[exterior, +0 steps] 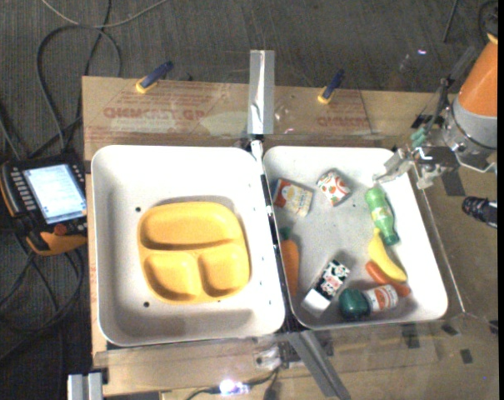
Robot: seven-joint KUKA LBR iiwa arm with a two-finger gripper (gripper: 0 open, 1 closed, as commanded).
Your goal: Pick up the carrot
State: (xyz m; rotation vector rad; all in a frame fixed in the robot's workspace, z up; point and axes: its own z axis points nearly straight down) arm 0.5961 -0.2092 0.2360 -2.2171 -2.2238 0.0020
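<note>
The carrot point(291, 262) is a short orange piece with a green top. It lies lengthwise against the left wall of the right bin point(435, 257), close to the divider between the two bins. My gripper point(404, 162) hangs over that bin's far right corner, below the grey wrist and orange band. It is well away from the carrot, up and to the right, with nothing visibly held.
The right bin also holds a green bottle point(382, 215), a banana point(387, 259), a red bottle point(384, 298), a green lump point(354, 305), a cow-patterned carton point(329, 283), a strawberry carton point(333, 187) and a snack packet point(295, 197). A yellow divided tray point(195, 248) sits in the left bin.
</note>
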